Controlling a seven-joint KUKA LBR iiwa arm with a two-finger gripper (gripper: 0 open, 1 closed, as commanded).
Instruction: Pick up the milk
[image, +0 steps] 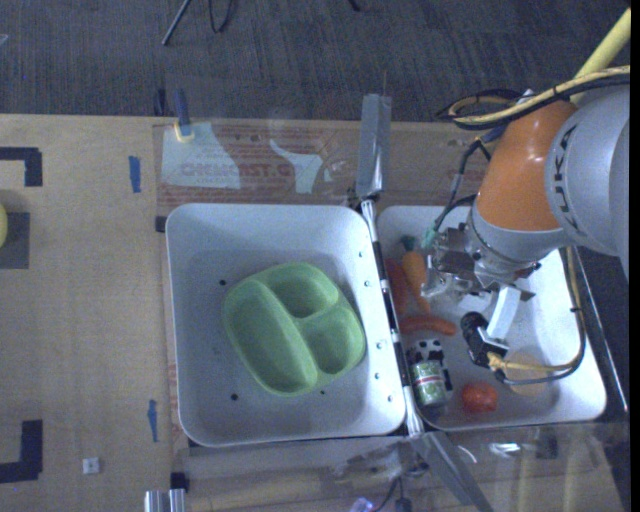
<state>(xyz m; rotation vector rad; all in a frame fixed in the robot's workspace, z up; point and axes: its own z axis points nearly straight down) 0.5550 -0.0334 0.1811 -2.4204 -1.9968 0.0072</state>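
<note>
The milk (430, 373) is a small carton with a black-and-white cow pattern on top and a green label below. It lies near the front left corner of the right bin (575, 400), close to the wall between the bins. My gripper (443, 283) hangs below the orange-banded wrist over the middle of that bin, behind the milk and apart from it. Nothing shows in its grasp.
An orange carrot (412, 272) and a red-orange sausage (430, 325) lie between gripper and milk. A red tomato (479, 397) sits right of the milk, with a yellow item (527, 372) beyond it. The left bin (200, 250) holds a green divided plate (293, 325).
</note>
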